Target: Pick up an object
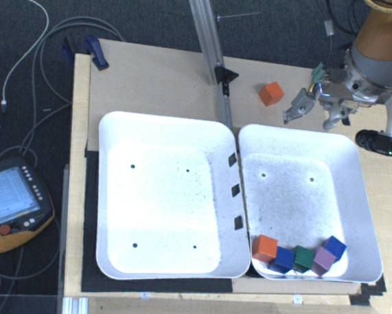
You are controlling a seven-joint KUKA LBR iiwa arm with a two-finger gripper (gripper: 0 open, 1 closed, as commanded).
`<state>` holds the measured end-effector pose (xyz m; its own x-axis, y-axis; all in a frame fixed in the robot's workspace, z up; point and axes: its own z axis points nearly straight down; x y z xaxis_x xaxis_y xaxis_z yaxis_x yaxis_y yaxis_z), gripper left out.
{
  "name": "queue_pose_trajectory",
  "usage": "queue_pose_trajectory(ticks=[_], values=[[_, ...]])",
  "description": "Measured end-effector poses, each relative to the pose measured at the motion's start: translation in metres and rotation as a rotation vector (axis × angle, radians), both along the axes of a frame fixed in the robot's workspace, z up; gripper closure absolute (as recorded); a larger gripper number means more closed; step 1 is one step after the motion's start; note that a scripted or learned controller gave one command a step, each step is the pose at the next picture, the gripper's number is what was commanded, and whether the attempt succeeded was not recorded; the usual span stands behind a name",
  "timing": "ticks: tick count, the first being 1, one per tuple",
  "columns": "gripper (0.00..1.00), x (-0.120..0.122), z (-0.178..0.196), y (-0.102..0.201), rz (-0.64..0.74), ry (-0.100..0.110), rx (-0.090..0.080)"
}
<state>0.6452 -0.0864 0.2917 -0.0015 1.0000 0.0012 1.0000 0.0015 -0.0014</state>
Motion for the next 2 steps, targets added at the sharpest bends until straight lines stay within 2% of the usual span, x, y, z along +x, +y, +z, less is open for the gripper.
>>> queue_pose_trajectory(ticks=[1,2], values=[[1.0,0.001,0.012,0.001,0.002,-0.003,0.0],[1.0,-0.031,-0.023,0.015,-0.001,0.005,0.0]])
